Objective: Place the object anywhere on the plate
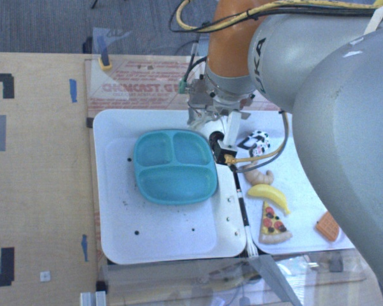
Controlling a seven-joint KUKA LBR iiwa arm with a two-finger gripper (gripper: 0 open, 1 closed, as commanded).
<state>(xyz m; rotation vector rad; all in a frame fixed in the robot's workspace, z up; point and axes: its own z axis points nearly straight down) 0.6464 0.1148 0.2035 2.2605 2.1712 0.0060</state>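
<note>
Plate (175, 167): teal, three compartments, lying in the left bin (115, 222); all compartments bare.
Progress: judged early; nothing lies on the plate, so both grasp and transfer appear left to do.
Candidate objects: a black-and-white spotted toy (258, 143), a tan piece (260, 176), a banana (270, 196), a pizza slice (272, 224) and an orange block (327, 227), all in the right bin (303, 196).
Task's thing: which one is meant cannot be told; the spotted toy lies nearest the claw, small and rounded, its shape partly hidden.
Claw (212, 127): over the divide between bins, just beside the plate's upper right corner; whether spread or pressed together cannot be told.
Worktop (38, 171): pale wood.
</note>
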